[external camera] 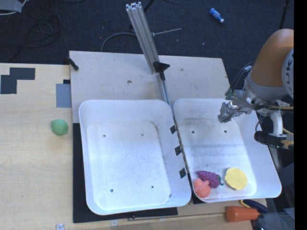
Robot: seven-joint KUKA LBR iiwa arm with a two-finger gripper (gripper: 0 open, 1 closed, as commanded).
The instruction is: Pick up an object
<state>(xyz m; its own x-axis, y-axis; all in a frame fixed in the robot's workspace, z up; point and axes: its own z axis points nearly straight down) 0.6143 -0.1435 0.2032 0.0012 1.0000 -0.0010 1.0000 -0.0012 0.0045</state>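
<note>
At the near end of the right bin, three small things lie bunched together: an orange-pink lump at the left corner, a purple bunch-shaped piece touching it just behind, and a yellow disc a little to the right, close to the purple piece but apart from it. Any of them would serve as the object to pick. They look like light toy food, probably soft plastic or foam, so weight should be no trouble. The yellow disc seems the easiest: it lies clear of the others and could be pinched across its width, though a flat thing sits low and may slide on the smooth bin floor. The purple piece is knobbly and should hold well, but its neighbour crowds it. The orange-pink lump sits hard against the bin wall, leaving little room for a finger on that side.

Outside the bins, an orange tool handle lies on the near edge of the bench, and a green ball rests on the wooden top, well to the left of the left bin.

Farther back, the gripper hangs over the far part of the right bin, well apart from the three things. It carries nothing visible; whether it is spread or closed I cannot tell.
</note>
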